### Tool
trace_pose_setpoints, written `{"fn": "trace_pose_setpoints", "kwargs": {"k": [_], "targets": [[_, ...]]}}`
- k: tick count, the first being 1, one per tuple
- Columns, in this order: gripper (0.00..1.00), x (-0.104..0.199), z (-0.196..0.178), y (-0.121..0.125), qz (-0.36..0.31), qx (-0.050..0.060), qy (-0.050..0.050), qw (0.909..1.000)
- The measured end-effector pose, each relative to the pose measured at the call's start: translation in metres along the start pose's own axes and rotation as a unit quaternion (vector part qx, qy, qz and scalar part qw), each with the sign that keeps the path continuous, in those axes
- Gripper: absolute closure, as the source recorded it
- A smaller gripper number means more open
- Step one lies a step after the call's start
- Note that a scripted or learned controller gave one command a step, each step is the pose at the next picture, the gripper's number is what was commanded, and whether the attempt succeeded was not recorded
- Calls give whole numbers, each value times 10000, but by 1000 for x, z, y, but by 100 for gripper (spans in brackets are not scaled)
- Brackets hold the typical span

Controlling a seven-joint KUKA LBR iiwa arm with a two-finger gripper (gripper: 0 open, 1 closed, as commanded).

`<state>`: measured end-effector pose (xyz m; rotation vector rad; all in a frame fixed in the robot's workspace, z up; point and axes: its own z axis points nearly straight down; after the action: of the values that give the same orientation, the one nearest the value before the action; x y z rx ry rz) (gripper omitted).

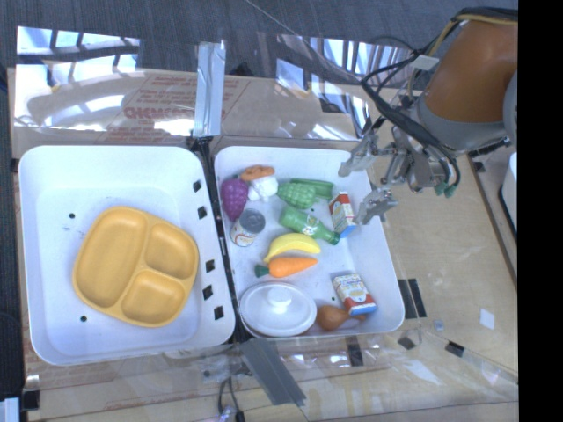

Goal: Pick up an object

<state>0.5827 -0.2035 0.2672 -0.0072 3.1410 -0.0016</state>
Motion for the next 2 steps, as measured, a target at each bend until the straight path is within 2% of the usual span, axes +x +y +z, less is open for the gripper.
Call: {"fn": "trace_pose_setpoints", "kwargs": {"k": [1,2], "targets": [[0,-6,139,60,-392,-27,45,9992],[0,40,171,96,-569,27,-50,9984]]}}
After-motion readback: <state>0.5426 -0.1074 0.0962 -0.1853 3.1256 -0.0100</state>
